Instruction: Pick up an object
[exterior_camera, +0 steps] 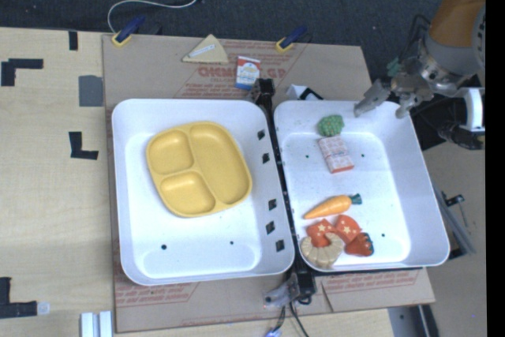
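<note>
Two shallow white bins sit side by side on the worktop (47, 193), on a sheet of cardboard (331, 63). The left bin (130, 249) holds a yellow divided plate (198, 168) toward its far side. The right bin (422, 193) holds a green broccoli piece (331, 125) near its far edge, with a pink packet (336, 155) just in front of it. A carrot (330, 206) lies nearer the front, and at the front edge a cluster of red pieces (341, 233) touches a beige piece (323, 252). The gripper (385, 99) hangs over the right bin's far right corner, fingers spread apart, with nothing between them. A small red and white box (248, 73) stands on the cardboard behind the bins.
</note>
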`<move>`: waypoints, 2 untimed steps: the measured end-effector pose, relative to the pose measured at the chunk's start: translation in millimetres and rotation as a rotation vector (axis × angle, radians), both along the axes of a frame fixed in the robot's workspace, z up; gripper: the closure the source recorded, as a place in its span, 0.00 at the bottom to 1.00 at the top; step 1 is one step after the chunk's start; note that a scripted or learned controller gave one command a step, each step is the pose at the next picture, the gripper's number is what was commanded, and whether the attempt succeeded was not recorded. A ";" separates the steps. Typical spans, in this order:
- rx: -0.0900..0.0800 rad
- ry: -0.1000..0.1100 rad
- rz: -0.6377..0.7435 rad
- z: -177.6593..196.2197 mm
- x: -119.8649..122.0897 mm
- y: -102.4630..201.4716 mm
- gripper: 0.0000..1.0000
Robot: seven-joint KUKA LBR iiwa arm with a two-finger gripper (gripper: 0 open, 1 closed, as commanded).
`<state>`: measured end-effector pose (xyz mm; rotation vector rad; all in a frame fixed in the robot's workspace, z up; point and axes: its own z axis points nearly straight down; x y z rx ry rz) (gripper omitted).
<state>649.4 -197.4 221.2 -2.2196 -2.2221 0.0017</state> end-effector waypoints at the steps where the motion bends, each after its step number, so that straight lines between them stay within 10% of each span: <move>1: 0.000 -0.004 0.002 -134.9 20.2 61.9 0.00; 2: -0.002 -0.003 0.000 -135.2 -0.2 75.9 0.00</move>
